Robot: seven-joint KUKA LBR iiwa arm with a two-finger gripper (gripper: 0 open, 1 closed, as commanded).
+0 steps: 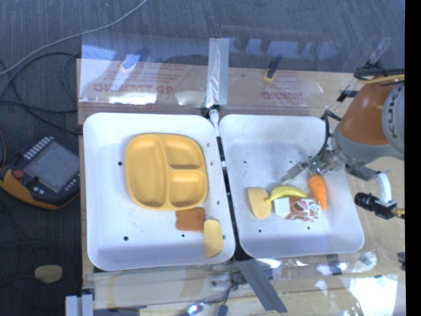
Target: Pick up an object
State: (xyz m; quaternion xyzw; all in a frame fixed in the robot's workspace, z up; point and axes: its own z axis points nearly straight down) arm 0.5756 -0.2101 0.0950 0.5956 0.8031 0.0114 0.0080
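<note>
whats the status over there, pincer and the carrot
Pincer low in right bin, at carrot's top end. Carrot lying on bin floor, not gripped. Banana and red-white packet crowd its left side.

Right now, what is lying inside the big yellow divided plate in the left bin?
Nothing that I can see: the yellow plastic divided plate shows three bare compartments. The bin floor beneath it is covered.

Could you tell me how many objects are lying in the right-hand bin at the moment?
4: a pale yellow piece at left, a banana beside it, a red-and-white item below the banana, and a carrot at right. Something smaller could be hidden.
</note>
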